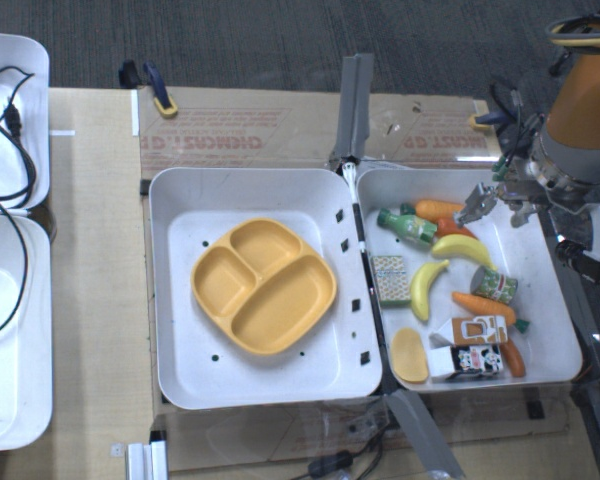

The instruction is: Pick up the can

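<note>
The can [494,286] is small, with a green label. It lies on its side in the right bin [558,298], between a banana [461,247] and a carrot [485,306]. My gripper [500,209] hangs over the back right part of that bin, up and slightly right of the can and apart from it. Its fingers [476,205] are spread open with nothing between them. The grey arm with its orange band [584,93] comes in from the upper right.
Around the can are a green bottle [408,226], a second banana [425,288], a sponge [389,276], two small cartons [470,348] and more carrots. The left bin [170,268] holds a yellow divided plate [265,285].
</note>
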Controlling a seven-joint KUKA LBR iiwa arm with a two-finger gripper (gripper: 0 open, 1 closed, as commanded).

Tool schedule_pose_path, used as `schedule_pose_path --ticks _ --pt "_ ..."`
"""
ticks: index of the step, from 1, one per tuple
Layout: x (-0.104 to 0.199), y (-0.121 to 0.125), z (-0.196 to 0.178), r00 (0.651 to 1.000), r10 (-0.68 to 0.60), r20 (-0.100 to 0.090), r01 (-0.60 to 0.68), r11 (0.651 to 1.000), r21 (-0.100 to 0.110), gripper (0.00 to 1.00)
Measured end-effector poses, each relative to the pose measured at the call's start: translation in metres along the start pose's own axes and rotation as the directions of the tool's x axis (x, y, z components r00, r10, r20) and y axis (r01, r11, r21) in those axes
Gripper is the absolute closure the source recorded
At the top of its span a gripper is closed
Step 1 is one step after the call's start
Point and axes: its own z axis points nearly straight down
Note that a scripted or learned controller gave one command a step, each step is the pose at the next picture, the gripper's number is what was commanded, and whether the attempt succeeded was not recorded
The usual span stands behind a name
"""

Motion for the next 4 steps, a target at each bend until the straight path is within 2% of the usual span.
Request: schedule_pose_path --ticks 1,2,3,4 --pt "-0.035 -0.023 0.103 0.996 -0.086 0.000 0.086 0.996 -0.001 0.00" --pt "-0.036 -0.024 0.095 0.997 -0.083 -0.001 0.083 0.997 0.002 1.00" --pt "-0.036 -0.025 0.087 0.997 -0.080 -0.001 0.080 0.997 0.004 1.00" --pt "-0.036 -0.024 0.087 0.997 -0.080 -0.001 0.080 0.997 0.003 0.00"
